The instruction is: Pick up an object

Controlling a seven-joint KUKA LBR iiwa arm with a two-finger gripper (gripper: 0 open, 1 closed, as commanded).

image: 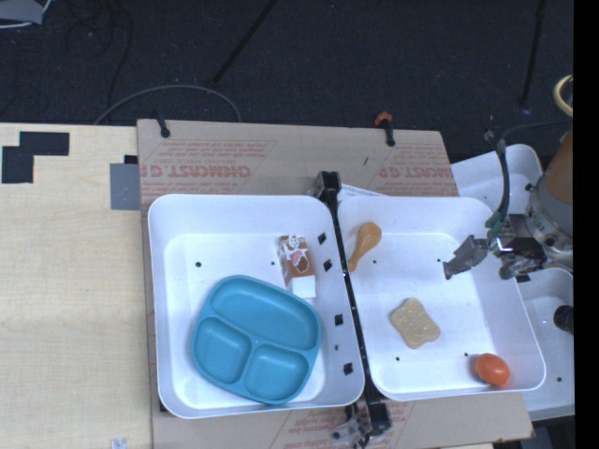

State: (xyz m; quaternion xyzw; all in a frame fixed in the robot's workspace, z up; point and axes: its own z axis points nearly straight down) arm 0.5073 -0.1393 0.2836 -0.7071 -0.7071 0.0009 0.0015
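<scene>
Camera view: the claw [489, 255] hangs spread open, gripping nothing, over the right bin's [379, 382] right edge. In that bin lie a drumstick [363, 242], a cracker [415, 323] and an orange ball [491, 369].

left bin [178, 251] holds a tray [255, 339] at front and a packet [297, 256] behind it. right bin [412, 227] holds a drumstick [362, 242] at back left, a cracker [415, 323] mid, a ball [491, 369] front right.
</scene>
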